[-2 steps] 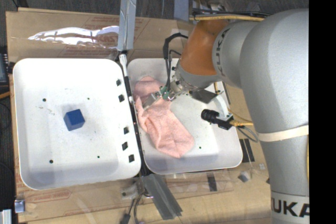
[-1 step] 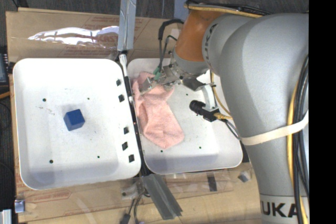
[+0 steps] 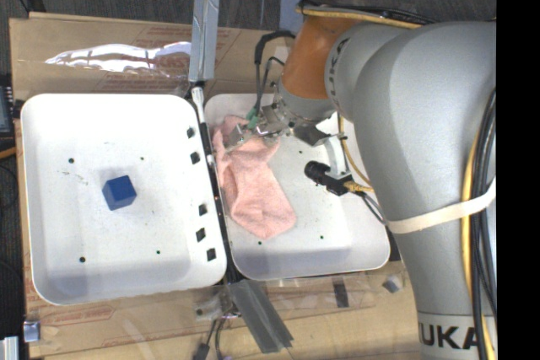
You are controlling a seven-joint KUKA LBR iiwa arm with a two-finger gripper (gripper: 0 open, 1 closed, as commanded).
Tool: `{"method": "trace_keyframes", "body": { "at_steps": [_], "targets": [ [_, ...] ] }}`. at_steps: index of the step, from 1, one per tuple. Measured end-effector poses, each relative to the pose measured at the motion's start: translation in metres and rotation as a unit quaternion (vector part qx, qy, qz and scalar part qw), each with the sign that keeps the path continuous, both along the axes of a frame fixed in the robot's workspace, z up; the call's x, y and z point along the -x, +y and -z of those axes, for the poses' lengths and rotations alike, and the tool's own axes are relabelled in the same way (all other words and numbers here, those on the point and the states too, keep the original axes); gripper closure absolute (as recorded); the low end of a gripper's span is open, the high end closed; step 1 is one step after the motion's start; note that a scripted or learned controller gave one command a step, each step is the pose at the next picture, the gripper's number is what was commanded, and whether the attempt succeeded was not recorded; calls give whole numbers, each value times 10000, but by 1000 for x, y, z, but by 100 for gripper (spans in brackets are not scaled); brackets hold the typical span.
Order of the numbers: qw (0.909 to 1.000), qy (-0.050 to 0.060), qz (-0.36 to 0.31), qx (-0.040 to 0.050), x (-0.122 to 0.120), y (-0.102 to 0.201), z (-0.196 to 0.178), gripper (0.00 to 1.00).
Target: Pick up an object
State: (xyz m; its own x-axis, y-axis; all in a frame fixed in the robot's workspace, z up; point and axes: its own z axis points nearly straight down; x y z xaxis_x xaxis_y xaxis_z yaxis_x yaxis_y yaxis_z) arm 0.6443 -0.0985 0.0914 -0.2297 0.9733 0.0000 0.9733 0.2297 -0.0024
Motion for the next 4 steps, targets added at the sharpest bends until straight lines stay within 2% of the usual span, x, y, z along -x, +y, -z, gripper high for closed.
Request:
{"method": "trace_keyframes", "body": {
  "at_steps": [1,2,3,4],
  "targets": [
    [9996,-9,270,-2,-3,-32,-1,0],
    [10000,13,-42,-4,-13,11,-99,0],
    [10000,12,-52,-5,-12,-17,2,0],
    [10000,43,-82,-8,-12,-16,-5,100]
  ]
}}
